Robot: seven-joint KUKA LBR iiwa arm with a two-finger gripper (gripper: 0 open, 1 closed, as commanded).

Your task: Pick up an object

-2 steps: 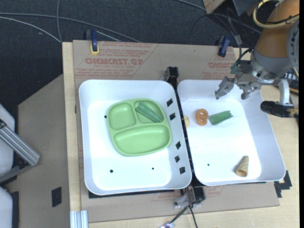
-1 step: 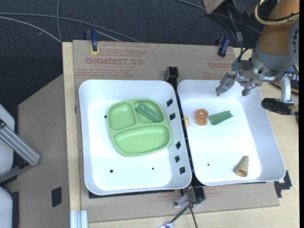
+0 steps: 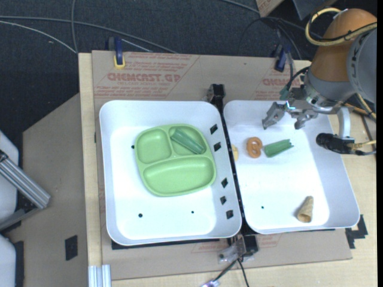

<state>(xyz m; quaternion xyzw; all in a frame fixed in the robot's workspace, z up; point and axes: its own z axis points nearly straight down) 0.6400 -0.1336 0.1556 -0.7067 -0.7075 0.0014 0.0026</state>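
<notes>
Nearest the camera, a tan cone-shaped piece (image 3: 306, 208) lies in the right bin (image 3: 335, 178). Farther back, an orange ring (image 3: 254, 147) sits just beside a green pepper-like piece (image 3: 277, 147). Gripper (image 3: 286, 118) hovers above them, fingers spread, holding nothing. Left bin (image 3: 119, 190) contains a green divided plate (image 3: 175, 160).

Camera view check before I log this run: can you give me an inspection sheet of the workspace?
Surface: bench bearing left bin and right bin side by side.
Job's things: orange ring, green piece and tan cone in the right bin.
Clutter: green divided plate in the left bin, a green item in its upper right compartment.
Grippers: gripper open, above the right bin's far end, holding nothing.
Cables: thin cables on the dark floor.
Surroundings: blue clamps at the bench's far edge.
</notes>
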